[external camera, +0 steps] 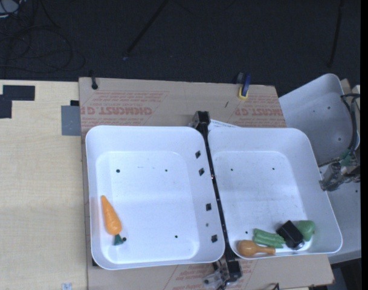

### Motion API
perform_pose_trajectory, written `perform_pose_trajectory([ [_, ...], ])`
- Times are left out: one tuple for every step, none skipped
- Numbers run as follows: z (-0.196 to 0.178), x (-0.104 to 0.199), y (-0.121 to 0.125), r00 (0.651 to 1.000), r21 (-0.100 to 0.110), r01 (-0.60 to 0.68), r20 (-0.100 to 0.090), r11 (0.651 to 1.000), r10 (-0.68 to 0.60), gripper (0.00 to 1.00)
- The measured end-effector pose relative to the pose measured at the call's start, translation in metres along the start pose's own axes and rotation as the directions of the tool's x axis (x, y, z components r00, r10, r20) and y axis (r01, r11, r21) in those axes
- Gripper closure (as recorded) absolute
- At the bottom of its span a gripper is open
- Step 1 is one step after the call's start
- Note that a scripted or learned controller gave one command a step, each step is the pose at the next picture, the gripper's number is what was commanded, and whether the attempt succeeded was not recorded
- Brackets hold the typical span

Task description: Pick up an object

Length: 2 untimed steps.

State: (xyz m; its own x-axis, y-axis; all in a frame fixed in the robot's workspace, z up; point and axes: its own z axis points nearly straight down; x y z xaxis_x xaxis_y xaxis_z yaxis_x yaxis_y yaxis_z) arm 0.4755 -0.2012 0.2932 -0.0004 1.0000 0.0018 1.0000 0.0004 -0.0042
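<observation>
**Nothing gripped; objects lie in the bins' near corners**

Two shallow white plastic bins sit side by side on a printed cardboard sheet, meeting at a dark centre divider.

The left bin has an orange toy carrot with a green stub lying flat near its left wall.

In the right bin, four items cluster at the near right corner, probably slid into that corner:
- a tan pear-shaped piece
- a green pod-like toy
- a black blocky item, touching or overlapping the pod
- a rounded green piece just beside the block

A dark wired mechanism outside the right bin's right wall looks like the gripper. It's too small and cluttered, so I can't tell how open it is, and nothing is visibly held.

The cluster is nearer it than the carrot, which is well apart across both bins. The pick has likely not begun.
</observation>
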Motion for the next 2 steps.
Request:
perform_pose_trajectory([
  [-0.013, -0.012, 0.000, 1.000, -0.003, -0.001, 0.002, 1.000, 0.001, 1.00],
  [-0.009, 0.011, 0.000, 1.000, -0.001, 0.001, 0.000, 1.000, -0.001, 1.00],
])
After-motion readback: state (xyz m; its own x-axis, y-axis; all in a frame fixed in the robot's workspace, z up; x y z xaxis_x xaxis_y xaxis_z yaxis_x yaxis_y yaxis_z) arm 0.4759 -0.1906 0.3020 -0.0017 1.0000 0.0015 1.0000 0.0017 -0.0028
